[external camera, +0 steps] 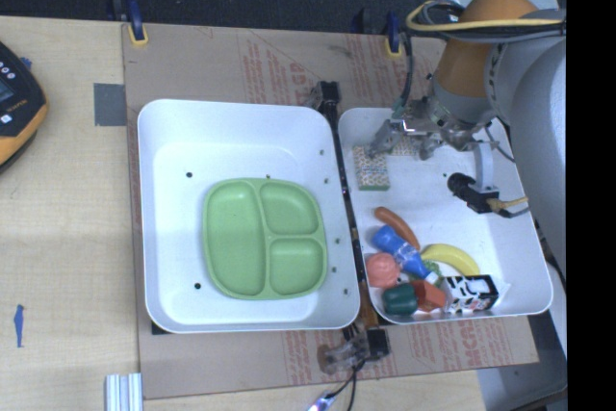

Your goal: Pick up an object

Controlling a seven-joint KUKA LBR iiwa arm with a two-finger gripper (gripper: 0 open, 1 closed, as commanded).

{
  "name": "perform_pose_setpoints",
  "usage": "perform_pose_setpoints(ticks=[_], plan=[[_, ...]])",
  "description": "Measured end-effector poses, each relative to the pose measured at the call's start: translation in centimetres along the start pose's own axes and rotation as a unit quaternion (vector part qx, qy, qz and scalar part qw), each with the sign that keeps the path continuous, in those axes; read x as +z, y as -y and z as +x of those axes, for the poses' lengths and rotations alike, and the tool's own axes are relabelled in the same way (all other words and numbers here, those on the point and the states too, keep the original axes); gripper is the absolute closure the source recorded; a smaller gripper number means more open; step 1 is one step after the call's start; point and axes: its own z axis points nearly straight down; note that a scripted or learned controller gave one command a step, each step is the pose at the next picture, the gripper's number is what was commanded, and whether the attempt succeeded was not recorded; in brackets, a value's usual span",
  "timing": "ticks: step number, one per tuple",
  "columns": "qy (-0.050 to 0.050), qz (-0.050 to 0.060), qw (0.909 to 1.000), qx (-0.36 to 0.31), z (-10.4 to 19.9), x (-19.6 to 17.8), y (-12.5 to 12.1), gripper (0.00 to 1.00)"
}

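My gripper (402, 136) hangs over the far left corner of the right bin (510, 236). Just below it, a small patterned green-and-white square (371, 169) lies flat on the bin floor, beside the gripper rather than in it. Toys are piled in the near part of the same bin: a brown sausage (397, 223), a blue piece (398, 250), a yellow banana (451, 257), an orange-red ball (381, 269), a dark green piece (400, 301) and a black-and-white block (470, 292).
The left bin (164, 168) holds a light green divided plate (265, 238). A black-and-yellow device (14, 111) lies on the bench at the far left. Clamps (135, 19) stand at the board's back edge.
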Motion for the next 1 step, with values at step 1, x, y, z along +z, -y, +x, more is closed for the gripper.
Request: perform_pose_setpoints(ticks=[1], plan=[[0.001, 0.001, 1.0, 0.001, -5.12, 0.01, 9.89, 0.0]])
